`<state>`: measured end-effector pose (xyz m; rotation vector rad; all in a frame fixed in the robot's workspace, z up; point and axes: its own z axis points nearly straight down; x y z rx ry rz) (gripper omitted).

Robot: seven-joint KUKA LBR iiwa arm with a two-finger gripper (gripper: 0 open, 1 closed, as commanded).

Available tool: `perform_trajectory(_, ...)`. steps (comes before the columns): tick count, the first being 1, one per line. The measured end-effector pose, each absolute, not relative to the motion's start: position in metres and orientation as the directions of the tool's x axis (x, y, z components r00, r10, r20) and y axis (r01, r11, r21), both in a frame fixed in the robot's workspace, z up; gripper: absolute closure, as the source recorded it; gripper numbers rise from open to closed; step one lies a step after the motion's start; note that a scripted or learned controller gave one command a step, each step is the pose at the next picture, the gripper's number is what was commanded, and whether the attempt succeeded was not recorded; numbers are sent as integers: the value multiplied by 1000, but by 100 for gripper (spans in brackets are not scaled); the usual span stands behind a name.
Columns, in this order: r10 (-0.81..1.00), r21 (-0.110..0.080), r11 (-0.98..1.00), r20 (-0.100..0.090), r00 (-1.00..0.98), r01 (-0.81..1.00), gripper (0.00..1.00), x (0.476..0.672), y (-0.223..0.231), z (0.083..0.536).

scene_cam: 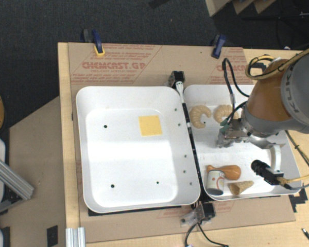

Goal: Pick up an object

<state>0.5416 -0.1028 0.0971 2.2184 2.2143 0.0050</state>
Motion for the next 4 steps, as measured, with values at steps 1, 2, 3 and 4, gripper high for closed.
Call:
perform_trajectory(1,1000,21,6,-3,-6,1000,100,588,-73,291)
perform_trajectory(2,1000,14,7,-1,-7,1000,100,671,-18,349)
perform_trajectory(3,1000,-9,5,2,-5,1000,100,604,39,293)
perform_trajectory(4,1000,15,9,3,-9,1000,100,617,114,406)
